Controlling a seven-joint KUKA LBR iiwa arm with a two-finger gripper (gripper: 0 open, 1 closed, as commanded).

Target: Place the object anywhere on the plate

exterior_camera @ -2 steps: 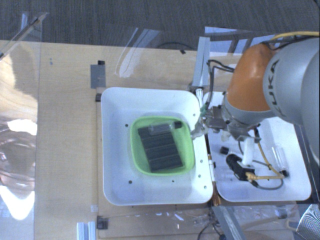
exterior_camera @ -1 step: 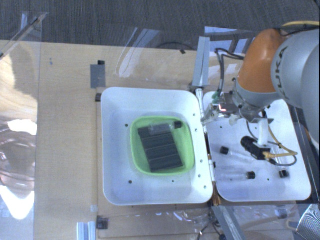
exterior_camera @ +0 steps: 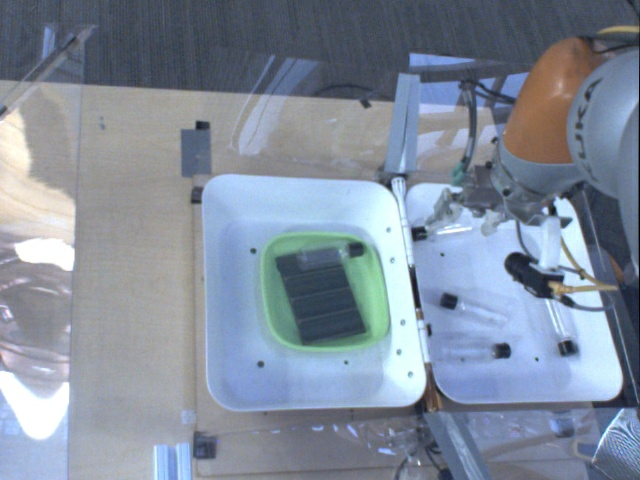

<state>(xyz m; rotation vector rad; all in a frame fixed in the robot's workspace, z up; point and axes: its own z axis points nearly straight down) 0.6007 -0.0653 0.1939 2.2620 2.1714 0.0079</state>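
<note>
Tubes [exterior_camera: 470, 310] of clear plastic with black caps, lying loose in the white bin [exterior_camera: 600, 373] right of the green plate [exterior_camera: 272, 268], well apart from it: probably the task's thing, none yet on the plate. Likely light, stiff, smooth and prone to roll; best pinched across the barrel at mid-length, not at the cap. On the glossy, shallow plate, a dark ribbed slab [exterior_camera: 320, 296], matte and rectangular. Right of the plate, over that bin's far side, the gripper [exterior_camera: 468, 211]; open or closed, impossible to tell.
</note>
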